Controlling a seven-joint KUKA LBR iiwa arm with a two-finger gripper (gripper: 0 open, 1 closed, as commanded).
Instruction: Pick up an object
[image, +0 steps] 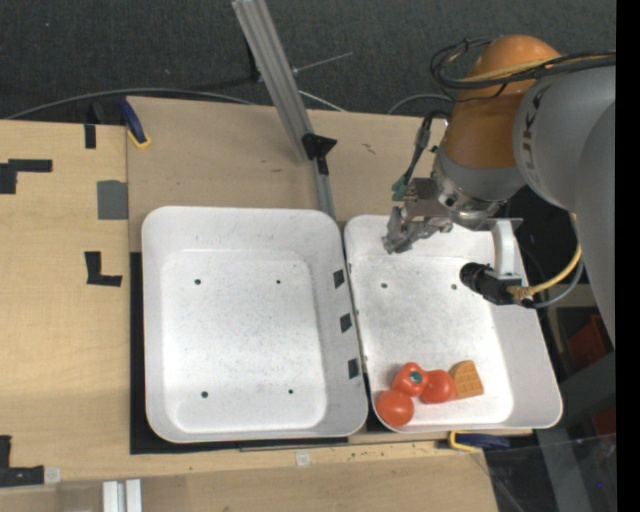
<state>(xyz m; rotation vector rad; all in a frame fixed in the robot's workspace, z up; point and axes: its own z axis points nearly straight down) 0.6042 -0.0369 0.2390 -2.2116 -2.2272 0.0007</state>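
The gripper (398, 240) hung over the far end of the right bin (520, 340). The toys (420, 388), red ones and a tan block, lay well away at the near end. It should have moved above one toy, then gone straight down. I could not tell about its jaws; nothing showed between them.

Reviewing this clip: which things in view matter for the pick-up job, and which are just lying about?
Part of the job:
- tool, over the far end of the right bin
- red toy in that bin's near corner
- tan cracker-like block beside it

Lying about:
- left bin
- black tape marks on the bench
- metal pole
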